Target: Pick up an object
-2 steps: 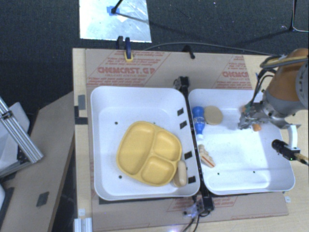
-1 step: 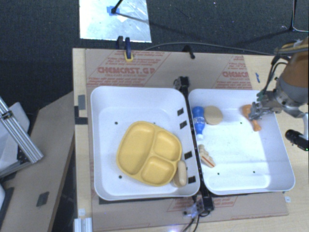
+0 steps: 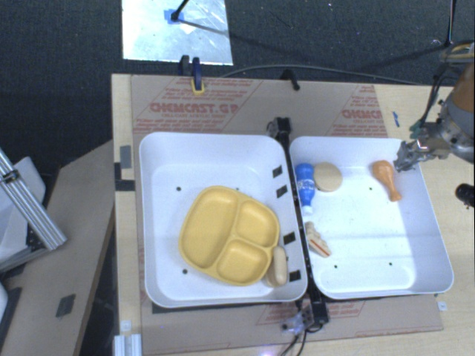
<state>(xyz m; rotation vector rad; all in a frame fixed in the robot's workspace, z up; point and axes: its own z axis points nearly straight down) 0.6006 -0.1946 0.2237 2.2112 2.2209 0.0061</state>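
Overhead, the gripper [image 3: 408, 154] is seen above the right bin's [image 3: 371, 273] far right rim, just beside the orange drumstick-shaped toy [image 3: 386, 177] lying inside; its state cannot be told. A yellow divided plate [image 3: 226, 232] is seen in the left bin [image 3: 159, 191].

Even, bright overhead illumination; soft, short shadows. Glare whitens both bins [image 3: 223, 150] and the foil sheet [image 3: 176, 21] at 11 o'clock. Focus moderately soft throughout; dark floor underexposed.
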